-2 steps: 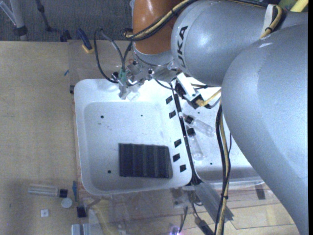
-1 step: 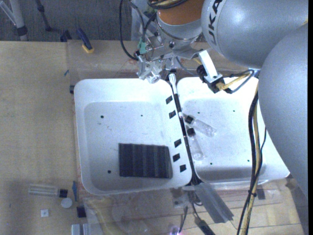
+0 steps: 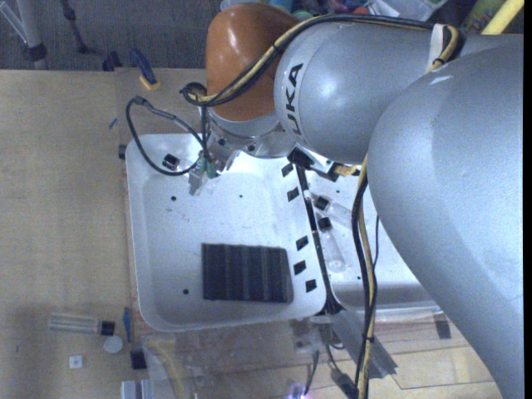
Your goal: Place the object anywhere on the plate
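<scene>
Arm over the left bin, and it takes up most of the picture: the big grey KUKA arm with the orange band [image 3: 241,44] reaches in from the right and bends down toward the far side of the shallow white left bin [image 3: 166,248]. Down at its tip sits the hand [image 3: 202,173], a small greenish-grey piece low over the bin's floor near the far wall, with a black cable looped just beside it. Clenched or released? Cannot tell from this angle; the wrist covers it, and nothing can be seen caught in it.

Now the dark ribbed rectangular plate [image 3: 246,273]: it lies flat on the floor of that same left bin, toward the near edge, its long axis running left to right across the view. From the hand it lies toward the camera and a little to the right, apart from it with bare white floor between.

The object to be placed is not something I can pick out; whether the hand carries it stays unclear. My read: the coming move is a pull toward the near edge, until the hand stands over the ribs.
</scene>
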Robot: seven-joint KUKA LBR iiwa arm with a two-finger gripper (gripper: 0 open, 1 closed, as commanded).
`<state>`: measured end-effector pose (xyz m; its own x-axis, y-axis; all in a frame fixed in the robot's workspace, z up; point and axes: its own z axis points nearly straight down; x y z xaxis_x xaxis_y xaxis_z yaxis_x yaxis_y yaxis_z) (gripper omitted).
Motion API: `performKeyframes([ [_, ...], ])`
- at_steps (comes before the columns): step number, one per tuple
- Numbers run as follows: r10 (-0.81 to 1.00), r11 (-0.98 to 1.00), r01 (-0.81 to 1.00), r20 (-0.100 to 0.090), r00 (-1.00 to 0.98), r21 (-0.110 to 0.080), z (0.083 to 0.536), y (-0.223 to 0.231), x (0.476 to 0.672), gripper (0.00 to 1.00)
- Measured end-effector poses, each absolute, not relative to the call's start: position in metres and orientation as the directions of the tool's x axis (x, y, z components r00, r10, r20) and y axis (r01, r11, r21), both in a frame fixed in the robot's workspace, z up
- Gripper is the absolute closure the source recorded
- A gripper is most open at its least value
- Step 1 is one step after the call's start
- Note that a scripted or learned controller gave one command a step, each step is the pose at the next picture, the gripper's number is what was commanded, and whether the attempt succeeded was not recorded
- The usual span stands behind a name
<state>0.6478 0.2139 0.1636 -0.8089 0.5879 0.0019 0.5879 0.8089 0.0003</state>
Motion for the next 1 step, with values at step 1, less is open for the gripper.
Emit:
performKeyframes([
  [1, 0.263, 0.965, 0.263, -0.005, -0.965, 0.005, 0.1857, 0.1976, 0.6611, 1.00],
])
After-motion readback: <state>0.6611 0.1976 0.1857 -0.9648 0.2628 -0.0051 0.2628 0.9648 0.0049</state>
